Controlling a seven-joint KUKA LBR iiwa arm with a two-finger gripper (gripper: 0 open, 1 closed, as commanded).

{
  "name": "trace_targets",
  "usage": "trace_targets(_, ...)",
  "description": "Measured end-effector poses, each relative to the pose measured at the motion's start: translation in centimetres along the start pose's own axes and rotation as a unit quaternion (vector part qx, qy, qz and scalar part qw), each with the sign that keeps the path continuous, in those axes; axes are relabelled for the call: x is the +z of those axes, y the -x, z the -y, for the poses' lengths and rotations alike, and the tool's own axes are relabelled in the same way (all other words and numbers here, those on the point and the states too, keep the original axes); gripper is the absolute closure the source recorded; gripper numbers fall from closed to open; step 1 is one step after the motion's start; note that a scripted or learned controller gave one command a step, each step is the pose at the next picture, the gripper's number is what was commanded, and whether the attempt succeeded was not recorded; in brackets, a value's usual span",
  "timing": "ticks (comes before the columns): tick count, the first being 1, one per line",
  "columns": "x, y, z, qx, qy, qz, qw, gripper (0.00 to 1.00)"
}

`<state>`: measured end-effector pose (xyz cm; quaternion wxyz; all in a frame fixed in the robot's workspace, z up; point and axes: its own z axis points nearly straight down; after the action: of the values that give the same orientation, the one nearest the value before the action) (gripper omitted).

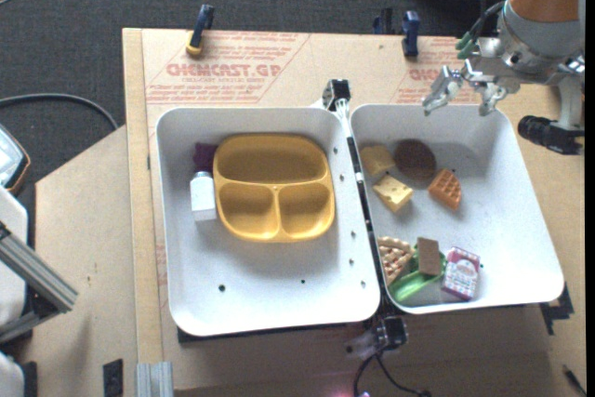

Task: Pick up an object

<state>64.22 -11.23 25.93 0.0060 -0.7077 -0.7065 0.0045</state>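
Spread apart, the jaws of the gripper hang over the far rim of the right bin, one finger angling out toward the middle of the bench and the other finger pointing down nearer the arm. Nothing sits between them. The grey arm with its orange band comes in from the upper right corner.

All the small objects in the right bin lie nearer the camera than the jaws. Closest is a round brown cookie-like piece, near the bin's far half and apart from the fingertips. Just beside it to the left lies a tan bread-like piece, and in front of that a yellow cheese wedge. An orange waffle piece lies to the right of the cheese, almost directly below the gripper in the view but well apart from it.

At the near end of the same bin a cluster sits together: a pizza-like slice, a green piece, a small brown block resting on them, and a pink-and-white carton at the right.

The left bin holds a yellow divided tray, with a small white bottle touching its left side and a dark purple item just behind the bottle.
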Motion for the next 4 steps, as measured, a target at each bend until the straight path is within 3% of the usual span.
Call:
trace_targets(1,-0.8,0.0,-0.2,-0.001,0.007,0.001,1.0000,0.00)
trace_targets(3,11.0,1.4,-0.4,0.000,0.004,0.001,1.0000,0.00)
trace_targets(4,16.9,0.5,-0.1,-0.001,0.004,0.000,1.0000,0.00)
